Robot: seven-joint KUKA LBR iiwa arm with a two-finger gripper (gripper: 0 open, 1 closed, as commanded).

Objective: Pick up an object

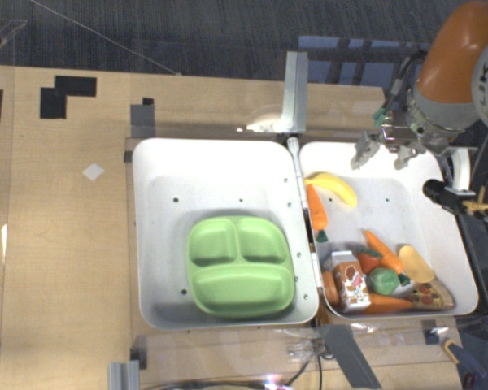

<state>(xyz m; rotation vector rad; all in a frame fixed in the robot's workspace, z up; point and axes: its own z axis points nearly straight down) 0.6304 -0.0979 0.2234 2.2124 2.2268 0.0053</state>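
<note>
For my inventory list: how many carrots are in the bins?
3, all in the right bin: one by the divider, one mid-pile, one at the front. More may be hidden.

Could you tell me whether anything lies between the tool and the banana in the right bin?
Nothing visible does. The tool hangs over the far edge of the right bin, and the banana lies a little to its left on bare bin floor. The carrot sits beyond the banana against the divider, not in the path.

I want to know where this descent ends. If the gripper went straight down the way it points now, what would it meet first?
Most likely bare floor at the far end of the right bin, under the gripper. The banana lies just to its left. Depth is hard to judge from this slanted view.
</note>
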